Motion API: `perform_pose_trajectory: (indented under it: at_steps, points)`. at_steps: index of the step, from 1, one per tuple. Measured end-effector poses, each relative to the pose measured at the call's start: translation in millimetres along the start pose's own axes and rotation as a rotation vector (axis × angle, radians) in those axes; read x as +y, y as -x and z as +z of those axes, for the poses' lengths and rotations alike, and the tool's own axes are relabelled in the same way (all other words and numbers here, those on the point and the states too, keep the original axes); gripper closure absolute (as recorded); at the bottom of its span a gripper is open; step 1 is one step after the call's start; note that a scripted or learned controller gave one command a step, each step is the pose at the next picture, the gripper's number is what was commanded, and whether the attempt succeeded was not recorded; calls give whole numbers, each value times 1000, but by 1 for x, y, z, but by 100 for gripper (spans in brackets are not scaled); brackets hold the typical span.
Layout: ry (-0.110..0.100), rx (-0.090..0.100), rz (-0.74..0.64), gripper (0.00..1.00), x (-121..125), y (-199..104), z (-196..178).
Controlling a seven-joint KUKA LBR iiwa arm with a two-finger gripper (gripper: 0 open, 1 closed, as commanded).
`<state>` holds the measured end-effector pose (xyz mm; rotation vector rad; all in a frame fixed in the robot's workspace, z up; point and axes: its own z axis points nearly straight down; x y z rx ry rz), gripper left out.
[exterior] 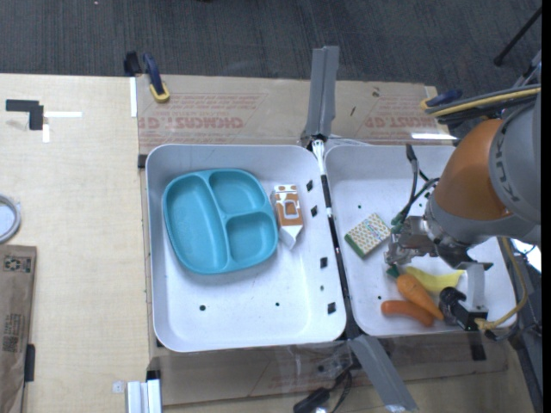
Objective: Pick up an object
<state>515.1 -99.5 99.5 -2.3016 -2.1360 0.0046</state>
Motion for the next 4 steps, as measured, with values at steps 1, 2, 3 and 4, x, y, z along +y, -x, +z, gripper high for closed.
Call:
perform_pose_trajectory:
  at_steps: [1, 2, 3, 4]
  points:
    - [0, 0, 0, 0, 0, 0, 0]
    - [1, -1, 87, 0, 107, -5, 8]
    - [0, -3, 83, 100, 106, -6, -1]
    - [3, -1, 143, 100, 139, -61, -118]
